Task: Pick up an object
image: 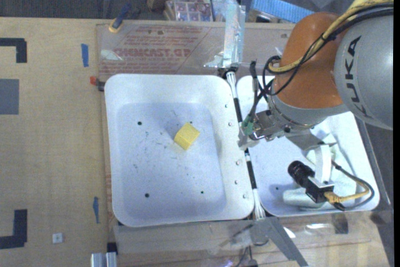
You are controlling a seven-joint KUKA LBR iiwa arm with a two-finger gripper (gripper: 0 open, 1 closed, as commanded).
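KUKA-lettered arm (369, 59), yellow block (186, 136) — left bin (125, 191)

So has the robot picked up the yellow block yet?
Not yet. Done: nothing that shows; the yellow block lies on the floor of the left bin, untouched. In hand: the arm hangs over the right bin, apart from the block. Left: cross to the left bin, come down on the block, grip it and lift.

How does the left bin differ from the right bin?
The left bin holds a yellow block; the right bin has the arm over it. The left bin's floor bears dark scuffs; the right bin's visible floor looks plain. Both are white and shallow.
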